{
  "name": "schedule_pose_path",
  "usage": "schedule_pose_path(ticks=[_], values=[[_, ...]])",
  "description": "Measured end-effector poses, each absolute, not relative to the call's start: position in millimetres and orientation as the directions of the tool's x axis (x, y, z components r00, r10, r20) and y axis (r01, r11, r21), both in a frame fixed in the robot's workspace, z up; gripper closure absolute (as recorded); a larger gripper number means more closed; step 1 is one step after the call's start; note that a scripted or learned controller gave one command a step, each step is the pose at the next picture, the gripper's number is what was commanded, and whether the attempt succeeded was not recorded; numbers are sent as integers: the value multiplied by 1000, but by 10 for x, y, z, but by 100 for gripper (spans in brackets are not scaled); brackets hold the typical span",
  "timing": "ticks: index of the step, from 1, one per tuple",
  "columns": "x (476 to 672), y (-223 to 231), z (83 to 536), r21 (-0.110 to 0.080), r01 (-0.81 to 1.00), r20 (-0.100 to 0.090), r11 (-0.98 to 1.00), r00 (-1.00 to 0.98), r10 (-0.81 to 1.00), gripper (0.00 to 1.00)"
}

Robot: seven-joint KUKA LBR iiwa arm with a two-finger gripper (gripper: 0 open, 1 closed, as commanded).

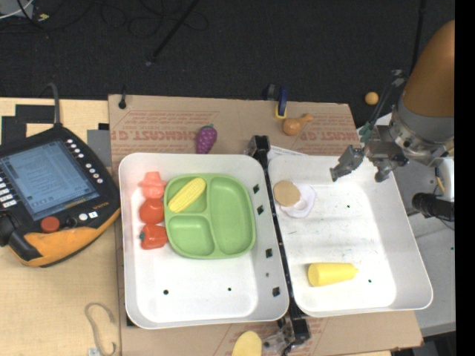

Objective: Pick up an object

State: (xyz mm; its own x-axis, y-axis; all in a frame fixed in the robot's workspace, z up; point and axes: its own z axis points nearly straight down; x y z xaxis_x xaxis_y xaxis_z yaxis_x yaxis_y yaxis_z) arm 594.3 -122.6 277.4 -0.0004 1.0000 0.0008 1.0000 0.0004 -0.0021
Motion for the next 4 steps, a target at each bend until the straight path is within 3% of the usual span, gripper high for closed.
schedule_pose_path(ticks=[4], values=[[5958,-1006,850,-6,1000,1,1,-1,1000,0]])
